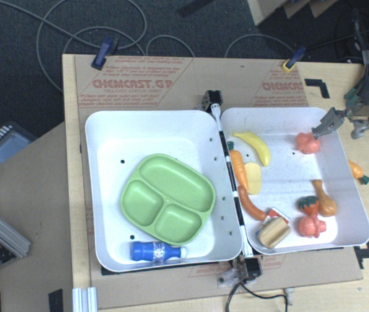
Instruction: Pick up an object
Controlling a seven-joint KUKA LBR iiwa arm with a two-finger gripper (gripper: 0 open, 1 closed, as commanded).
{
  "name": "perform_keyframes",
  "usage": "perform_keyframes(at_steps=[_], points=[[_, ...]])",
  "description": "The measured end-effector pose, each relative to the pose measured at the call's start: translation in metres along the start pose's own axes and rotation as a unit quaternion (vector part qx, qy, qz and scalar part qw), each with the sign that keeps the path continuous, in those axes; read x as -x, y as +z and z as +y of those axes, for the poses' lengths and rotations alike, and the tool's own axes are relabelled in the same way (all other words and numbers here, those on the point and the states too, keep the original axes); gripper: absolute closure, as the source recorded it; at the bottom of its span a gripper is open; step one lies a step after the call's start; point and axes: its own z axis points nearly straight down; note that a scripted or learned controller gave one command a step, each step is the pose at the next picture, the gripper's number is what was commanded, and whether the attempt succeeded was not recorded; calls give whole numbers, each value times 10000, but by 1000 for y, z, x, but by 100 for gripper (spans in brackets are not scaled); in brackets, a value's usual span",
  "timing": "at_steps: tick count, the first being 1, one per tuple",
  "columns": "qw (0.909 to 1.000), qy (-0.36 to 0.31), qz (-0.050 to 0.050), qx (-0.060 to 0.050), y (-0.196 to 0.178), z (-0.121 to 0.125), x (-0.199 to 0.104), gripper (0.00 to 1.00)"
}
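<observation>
At the right bin's (288, 117) far right corner, the gripper (330, 119) is reaching toward a pink toy (308, 143) with fingers I cannot tell open or closed, and is risking nudging it against the wall instead of grasping.

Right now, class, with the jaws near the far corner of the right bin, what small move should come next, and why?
Probably a short descent onto the pink toy. The gripper sits at that toy's upper right edge, and nothing else in the right bin lies close to it, so it is the easiest target.
</observation>
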Motion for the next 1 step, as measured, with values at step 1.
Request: perform_keyframes(at_steps=[1], points=[[10000,-5,-3,-4,66,71,25,0]])
